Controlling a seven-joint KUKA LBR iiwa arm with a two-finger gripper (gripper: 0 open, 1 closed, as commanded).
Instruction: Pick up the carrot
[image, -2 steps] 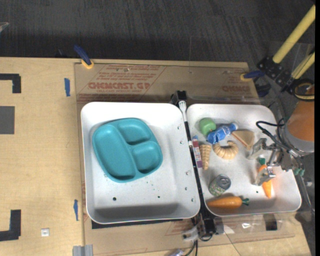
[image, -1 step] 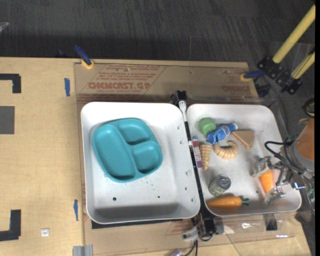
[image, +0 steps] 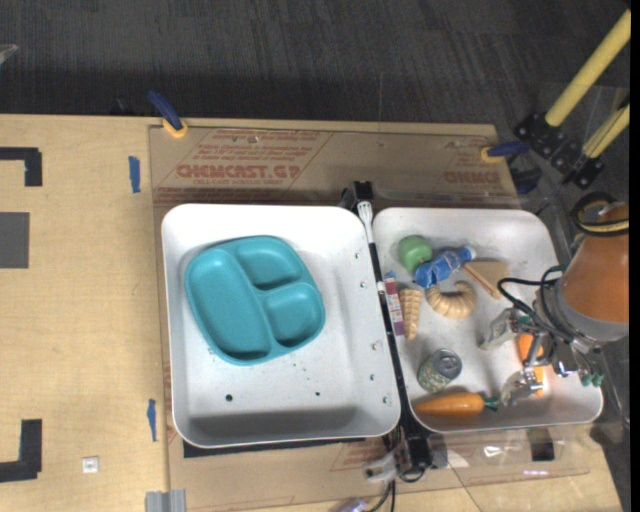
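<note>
One carrot (image: 452, 404), two white bins (image: 200, 232)

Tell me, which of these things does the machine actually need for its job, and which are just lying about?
Needed:
- carrot, lying along the near wall of the right bin
- claw, hanging over the right bin, just right of the carrot

Lying about:
- teal divided plate in the left bin
- small tin can
- croissant
- green ball

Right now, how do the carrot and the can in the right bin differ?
The carrot is orange, long and lies flat along the right bin's near wall; the can is silvery, short, round and sits farther from that wall. The carrot has a green end; the can does not. Both lie left of the gripper.
</note>
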